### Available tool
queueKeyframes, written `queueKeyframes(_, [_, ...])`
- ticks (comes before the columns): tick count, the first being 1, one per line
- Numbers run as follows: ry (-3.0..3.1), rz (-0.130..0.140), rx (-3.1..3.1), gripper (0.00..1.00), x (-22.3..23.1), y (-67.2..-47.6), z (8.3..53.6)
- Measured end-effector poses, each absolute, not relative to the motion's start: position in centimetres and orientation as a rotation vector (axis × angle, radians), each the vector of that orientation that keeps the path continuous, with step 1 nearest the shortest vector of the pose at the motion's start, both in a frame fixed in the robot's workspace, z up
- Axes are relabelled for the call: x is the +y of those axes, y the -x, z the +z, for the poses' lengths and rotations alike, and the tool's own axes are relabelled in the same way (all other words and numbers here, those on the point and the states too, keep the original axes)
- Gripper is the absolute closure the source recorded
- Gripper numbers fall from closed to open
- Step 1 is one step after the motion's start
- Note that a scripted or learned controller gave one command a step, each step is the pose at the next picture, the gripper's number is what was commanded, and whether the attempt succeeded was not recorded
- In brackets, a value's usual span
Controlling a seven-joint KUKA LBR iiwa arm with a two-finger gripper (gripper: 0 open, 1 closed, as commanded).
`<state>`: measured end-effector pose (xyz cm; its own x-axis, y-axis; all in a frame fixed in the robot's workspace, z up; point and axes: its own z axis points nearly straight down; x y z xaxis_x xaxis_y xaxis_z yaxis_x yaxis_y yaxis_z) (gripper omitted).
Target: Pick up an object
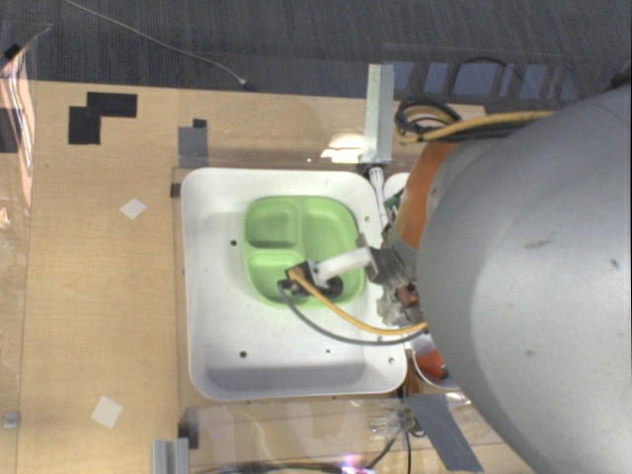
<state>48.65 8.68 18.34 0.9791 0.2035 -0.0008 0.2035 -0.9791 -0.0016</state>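
Note:
A light green divided plate [296, 233] lies in the left white bin [222, 354], toward its back right part. My gripper [393, 282] hangs at the right rim of this bin, just right of the plate, mostly hidden under the big grey arm [533, 284]. Nothing shows between its tips. A small red-orange object [431, 365] peeks out from under the arm at the near left corner of the right bin.
The arm covers nearly all of the right bin. A metal post [379, 112] stands behind the gap between the bins. Black tape marks [99, 115] lie on the wooden bench at the far left.

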Motion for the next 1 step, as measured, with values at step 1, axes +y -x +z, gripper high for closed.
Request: queueKeyframes(1, [2.969, -0.001, -1.024, 1.00, 6.86, -48.71, 18.41])
